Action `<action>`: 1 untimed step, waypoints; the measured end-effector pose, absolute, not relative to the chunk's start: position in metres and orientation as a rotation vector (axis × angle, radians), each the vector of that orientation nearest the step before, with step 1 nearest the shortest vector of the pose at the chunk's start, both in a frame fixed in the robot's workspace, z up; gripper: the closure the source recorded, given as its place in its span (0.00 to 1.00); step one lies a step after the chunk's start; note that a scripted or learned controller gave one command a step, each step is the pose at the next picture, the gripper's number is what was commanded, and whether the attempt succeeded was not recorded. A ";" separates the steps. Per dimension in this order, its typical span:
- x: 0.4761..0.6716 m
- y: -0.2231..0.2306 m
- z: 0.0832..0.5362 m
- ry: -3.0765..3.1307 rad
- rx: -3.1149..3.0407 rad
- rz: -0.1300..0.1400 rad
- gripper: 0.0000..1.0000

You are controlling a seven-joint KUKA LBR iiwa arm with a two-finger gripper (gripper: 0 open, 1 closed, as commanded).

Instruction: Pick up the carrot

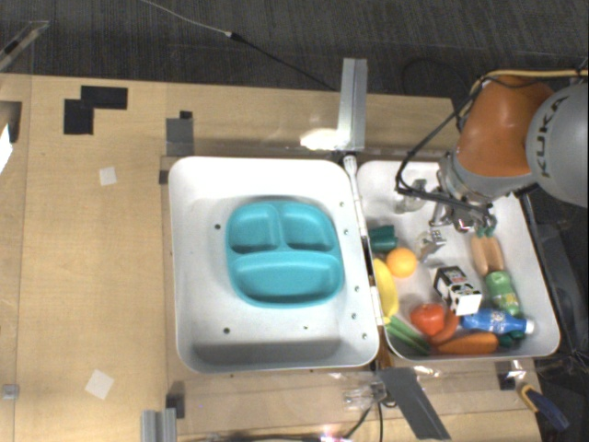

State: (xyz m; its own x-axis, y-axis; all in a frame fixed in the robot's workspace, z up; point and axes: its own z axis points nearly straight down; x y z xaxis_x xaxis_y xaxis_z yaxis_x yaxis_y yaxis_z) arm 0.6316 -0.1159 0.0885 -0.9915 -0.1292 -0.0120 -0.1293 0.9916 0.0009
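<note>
The carrot is an orange, elongated piece lying along the near wall of the right bin, just below a blue bottle and right of a red tomato. My gripper hangs over the far half of the same bin, below the arm's orange band. It sits well away from the carrot, toward the far side, with nothing seen in it.
The right bin also holds a brown sausage, a green item, a black-and-white cube, an orange fruit, a banana and green vegetables. A teal divided tray lies in the left bin.
</note>
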 end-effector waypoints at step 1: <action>0.548 -0.089 0.091 3.125 -0.002 -0.009 0.00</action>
State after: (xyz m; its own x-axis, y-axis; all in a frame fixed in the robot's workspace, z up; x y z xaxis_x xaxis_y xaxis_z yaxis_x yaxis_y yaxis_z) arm 0.5482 -0.0888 0.0907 -0.9999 -0.0014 -0.0170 -0.0014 1.0000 -0.0057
